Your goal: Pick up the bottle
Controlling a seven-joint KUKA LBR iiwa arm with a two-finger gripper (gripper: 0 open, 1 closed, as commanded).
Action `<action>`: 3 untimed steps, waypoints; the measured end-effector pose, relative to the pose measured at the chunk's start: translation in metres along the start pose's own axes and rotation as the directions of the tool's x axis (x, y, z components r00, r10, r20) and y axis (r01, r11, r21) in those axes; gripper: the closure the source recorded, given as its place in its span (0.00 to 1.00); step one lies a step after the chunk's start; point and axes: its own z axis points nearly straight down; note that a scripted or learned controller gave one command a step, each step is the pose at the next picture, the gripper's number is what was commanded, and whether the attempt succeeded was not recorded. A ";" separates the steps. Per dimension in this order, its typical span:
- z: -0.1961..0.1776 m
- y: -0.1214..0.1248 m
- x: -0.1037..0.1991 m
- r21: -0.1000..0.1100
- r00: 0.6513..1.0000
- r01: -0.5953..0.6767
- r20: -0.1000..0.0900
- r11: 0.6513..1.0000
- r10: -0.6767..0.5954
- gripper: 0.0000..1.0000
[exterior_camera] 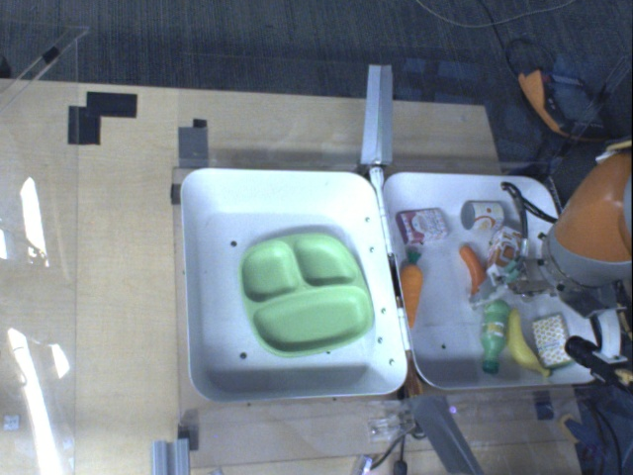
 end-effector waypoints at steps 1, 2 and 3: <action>-0.012 0.003 0.001 -0.006 1.000 0.002 -0.001 1.000 -0.002 1.00; -0.012 0.003 0.001 -0.005 1.000 0.002 -0.001 1.000 -0.002 0.00; -0.001 -0.032 -0.005 -0.003 0.998 -0.066 0.000 0.998 0.066 0.00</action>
